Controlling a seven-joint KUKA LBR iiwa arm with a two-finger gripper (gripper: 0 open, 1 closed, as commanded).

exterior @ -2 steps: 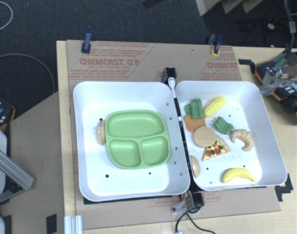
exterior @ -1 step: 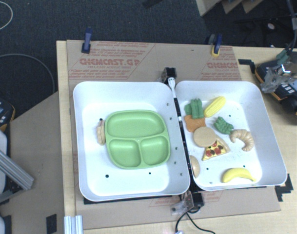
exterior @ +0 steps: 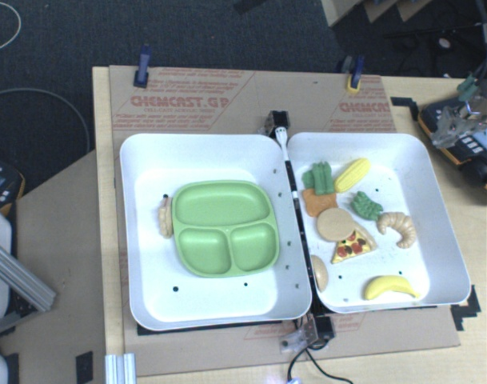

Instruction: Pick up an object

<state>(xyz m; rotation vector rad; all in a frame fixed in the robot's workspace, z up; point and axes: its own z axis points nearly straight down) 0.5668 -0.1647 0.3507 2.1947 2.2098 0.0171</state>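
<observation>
The right bin (exterior: 435, 184) holds several toy foods: a carrot with green top (exterior: 318, 189), a corn cob (exterior: 352, 174), a broccoli piece (exterior: 366, 206), a croissant (exterior: 398, 227), a round tan cookie (exterior: 334, 224), a pizza slice (exterior: 352, 246), a banana (exterior: 390, 288) and a beige egg-like piece (exterior: 319, 272) by the bin's left wall. In the left bin (exterior: 147, 294) lies a green three-compartment plate (exterior: 225, 226), with a small tan bread piece (exterior: 165, 216) against its left edge.
Both bins rest on a cardboard sheet (exterior: 187, 94) held by a blue clamp (exterior: 142, 66) and a yellow clamp (exterior: 354, 75). Dark equipment (exterior: 459, 134) sits at the right, aluminium framing (exterior: 19, 282) at the left.
</observation>
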